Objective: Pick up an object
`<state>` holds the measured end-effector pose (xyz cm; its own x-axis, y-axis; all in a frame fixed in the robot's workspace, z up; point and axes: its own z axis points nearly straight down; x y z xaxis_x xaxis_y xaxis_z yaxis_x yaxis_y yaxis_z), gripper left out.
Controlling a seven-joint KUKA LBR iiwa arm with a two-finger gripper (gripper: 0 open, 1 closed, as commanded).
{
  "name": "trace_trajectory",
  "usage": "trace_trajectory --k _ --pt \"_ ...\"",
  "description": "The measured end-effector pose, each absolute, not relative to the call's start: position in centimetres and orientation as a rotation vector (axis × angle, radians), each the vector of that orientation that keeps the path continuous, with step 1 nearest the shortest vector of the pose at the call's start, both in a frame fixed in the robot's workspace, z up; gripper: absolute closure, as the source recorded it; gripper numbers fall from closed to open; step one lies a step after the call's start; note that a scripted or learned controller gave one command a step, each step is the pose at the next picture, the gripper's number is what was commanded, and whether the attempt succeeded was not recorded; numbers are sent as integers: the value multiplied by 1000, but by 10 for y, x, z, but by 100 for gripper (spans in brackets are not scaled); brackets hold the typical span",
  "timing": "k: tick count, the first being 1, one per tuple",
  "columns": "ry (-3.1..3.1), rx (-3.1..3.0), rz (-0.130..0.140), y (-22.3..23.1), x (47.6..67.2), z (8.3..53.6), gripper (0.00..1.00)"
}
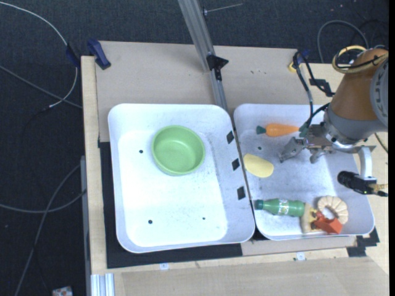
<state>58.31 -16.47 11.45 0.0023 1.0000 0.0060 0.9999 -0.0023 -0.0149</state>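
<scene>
Nearest the lens, along the front wall of the right-hand shallow white bin (364, 227): one green plastic bottle with a white label band (282, 207), lying on its side, and one cluster of pale ring-shaped toy with a red-orange block (325, 216), the two touching or overlapping; which rests on which cannot be told. Mid-bin: one yellow rounded soft-looking piece (258, 165), near the dividing wall. Rear of bin: one orange toy carrot with a green top (278, 129), lying flat. Left-hand shallow white bin (123, 165): one light green round plastic bowl (178, 150), upright, well apart from the rest. Gripper (301, 151): low over the right bin between carrot and yellow piece, fingers spread apart, nothing between them. No target is fixed by the task; carrot and yellow piece lie closest. Risks, as judged: the fingers sit beside both items, not astride either, so closing here likely catches only air; a descent could nudge the carrot toward the rear wall, where one finger would have no room; the smooth rounded yellow piece may squirt out sideways; the front cluster may lift as a tangle and drop.
</scene>
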Motion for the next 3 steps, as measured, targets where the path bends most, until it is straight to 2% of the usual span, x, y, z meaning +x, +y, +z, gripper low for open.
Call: trace_trajectory --k 1,3 --pt "-2216 -2218 -2 -164 586 132 100" --pt "-2228 -2226 -10 -169 592 250 100"
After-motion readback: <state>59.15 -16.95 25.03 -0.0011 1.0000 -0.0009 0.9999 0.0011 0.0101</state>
